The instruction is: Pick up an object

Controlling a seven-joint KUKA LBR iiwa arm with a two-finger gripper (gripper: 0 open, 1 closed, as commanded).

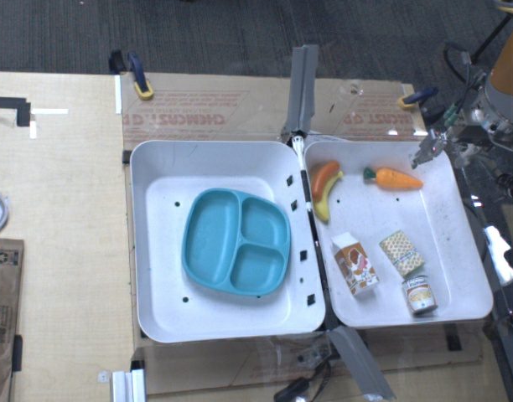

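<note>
Carrot, tapered smooth orange plastic, is lying in your right bin just left of the gripper, whose grip you cannot be judging here.

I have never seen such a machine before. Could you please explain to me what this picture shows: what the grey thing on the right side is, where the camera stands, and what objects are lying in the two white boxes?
The picture comes from one camera fixed above a workbench, looking down at a slant. The grey shape at the right edge is a robot arm; its gripper, the small "hand" with two fingers, hangs over the back right corner of the right bin. Nothing is visible between its fingers, so it holds nothing.

The left bin contains a blue plate with three compartments. In the right bin lie a toy carrot, nearest the gripper, a banana with an orange piece beside it, a small carton, a patterned packet and a small can.

The arm is supposed to pick up one of these objects.
</note>
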